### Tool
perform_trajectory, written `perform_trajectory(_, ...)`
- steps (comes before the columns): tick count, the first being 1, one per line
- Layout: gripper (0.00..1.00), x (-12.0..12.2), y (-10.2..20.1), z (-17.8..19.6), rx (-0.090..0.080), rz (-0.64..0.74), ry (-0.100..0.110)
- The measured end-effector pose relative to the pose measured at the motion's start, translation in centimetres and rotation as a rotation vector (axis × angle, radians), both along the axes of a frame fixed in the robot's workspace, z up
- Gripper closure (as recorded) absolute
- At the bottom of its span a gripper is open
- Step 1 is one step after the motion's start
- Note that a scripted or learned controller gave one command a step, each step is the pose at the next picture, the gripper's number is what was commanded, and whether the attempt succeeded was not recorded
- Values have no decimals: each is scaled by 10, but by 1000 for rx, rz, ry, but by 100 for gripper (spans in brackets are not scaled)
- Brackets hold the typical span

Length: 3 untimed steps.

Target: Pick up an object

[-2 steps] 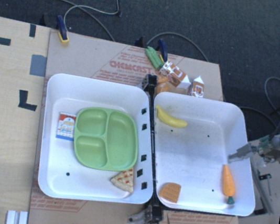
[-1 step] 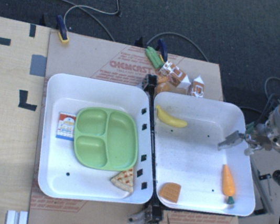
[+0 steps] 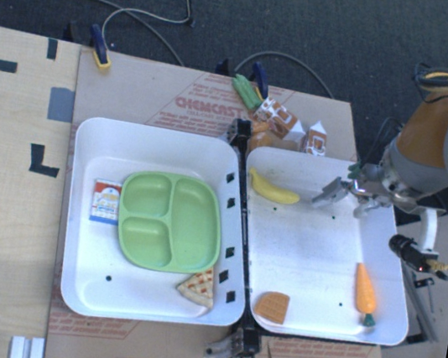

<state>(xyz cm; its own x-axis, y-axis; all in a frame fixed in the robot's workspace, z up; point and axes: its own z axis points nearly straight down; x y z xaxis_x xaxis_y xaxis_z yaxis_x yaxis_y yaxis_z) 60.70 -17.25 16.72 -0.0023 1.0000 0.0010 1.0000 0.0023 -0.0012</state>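
My gripper [image 3: 346, 199] hangs over the far part of the right bin [image 3: 314, 249], its two fingers spread open with nothing between them. A yellow banana [image 3: 271, 189] lies just left of it near the bin's far left corner. An orange carrot [image 3: 365, 291] rests by the right wall. A brown cookie-like square [image 3: 272, 306] sits at the near edge. In the left bin [image 3: 85, 193] are a green divided plate [image 3: 171, 221], a pizza slice [image 3: 199, 286] and a small printed box [image 3: 105, 201].
Small toy items [image 3: 280, 122] and a green piece [image 3: 247, 93] lie on the cardboard behind the bins. Cables run across the dark floor at the back. The arm's orange band [image 3: 437, 125] stands over the right bin's far right corner.
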Motion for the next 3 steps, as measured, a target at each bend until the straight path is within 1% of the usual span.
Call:
perform_trajectory(1, 0, 22, 70, -22, 0, 0, 0)
perform_trajectory(2, 0, 62, 74, -82, -3, 1, -2)
perform_trajectory(3, 100, 60, 74, -74, -4, 3, 7)
